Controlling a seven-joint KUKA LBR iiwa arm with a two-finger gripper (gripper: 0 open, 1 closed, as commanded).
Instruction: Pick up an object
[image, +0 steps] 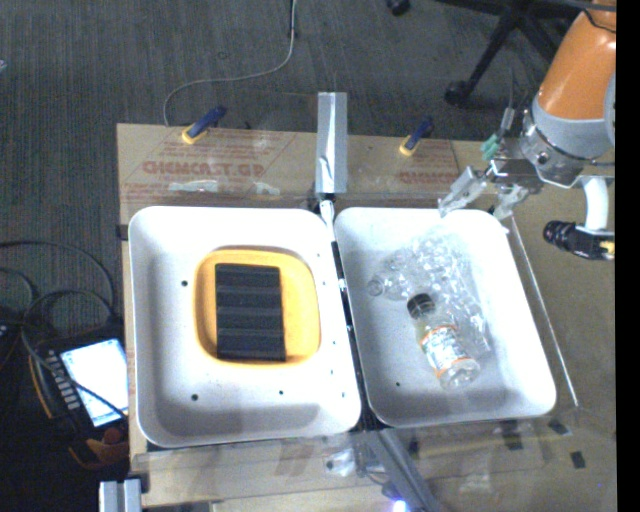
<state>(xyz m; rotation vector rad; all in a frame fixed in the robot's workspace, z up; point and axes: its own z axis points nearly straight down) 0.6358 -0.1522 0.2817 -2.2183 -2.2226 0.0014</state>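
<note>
near item: clear plastic bottle with dark cap and orange label, lying on its side in the right bin, long axis slanting from the cap toward the bin's middle down to the base near the front right corner; crumpled clear wrap lies just behind it. far item: gripper, fingers apart and holding nothing, poised over the right bin's back right rim. relation: bottle lies toward the front and slightly left of the gripper, well apart, so the coming move likely needs a reach forward and down.

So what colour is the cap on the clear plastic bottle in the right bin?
Black cap, seen in the camera view.
</note>
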